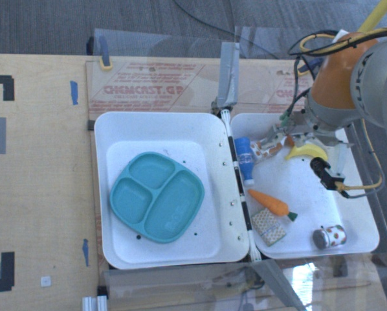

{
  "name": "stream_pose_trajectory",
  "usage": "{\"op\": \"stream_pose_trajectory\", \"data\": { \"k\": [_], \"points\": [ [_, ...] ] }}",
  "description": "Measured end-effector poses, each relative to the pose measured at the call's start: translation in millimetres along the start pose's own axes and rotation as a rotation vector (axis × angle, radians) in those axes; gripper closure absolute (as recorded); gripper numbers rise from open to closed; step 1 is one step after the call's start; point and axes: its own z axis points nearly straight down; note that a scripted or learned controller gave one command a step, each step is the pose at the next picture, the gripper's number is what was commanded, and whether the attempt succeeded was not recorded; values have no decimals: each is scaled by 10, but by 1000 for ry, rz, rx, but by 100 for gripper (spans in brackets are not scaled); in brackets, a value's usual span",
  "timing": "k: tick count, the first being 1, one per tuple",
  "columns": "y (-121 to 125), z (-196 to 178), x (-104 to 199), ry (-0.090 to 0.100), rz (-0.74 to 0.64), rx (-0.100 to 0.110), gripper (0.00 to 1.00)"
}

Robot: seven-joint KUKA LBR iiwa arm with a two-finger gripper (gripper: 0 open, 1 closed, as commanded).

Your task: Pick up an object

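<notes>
My gripper (pixel 286 135) is low over the back of the right bin (pixel 362 229), under the grey wrist and its orange band. A yellow banana (pixel 307 152) lies right beside it on the near side. A small brown and white object (pixel 266 149) sits just to its left. A blue tube (pixel 244 157) lies along the bin's left wall. Nearer the front are an orange carrot (pixel 271 203), a patterned pouch (pixel 269 226) and a small spotted cup (pixel 329 236) on its side.
The left bin (pixel 109 131) holds a teal divided plate (pixel 157 196). A black cable with its plug (pixel 326 173) hangs from the arm over the right bin's right side. A raised divider (pixel 235 173) separates the two bins.
</notes>
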Motion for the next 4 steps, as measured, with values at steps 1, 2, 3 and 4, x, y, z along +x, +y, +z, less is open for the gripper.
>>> {"op": "stream_pose_trajectory", "data": {
  "k": [1, 2, 3, 4],
  "points": [
    [160, 151, -145, 13, -62, 17, 0],
    [176, 29, -180, 3, -62, 12, 100],
    [175, 31, -179, 3, -62, 12, 0],
    [135, 210, -329, 8, -64, 34, 0]
  ]
}}
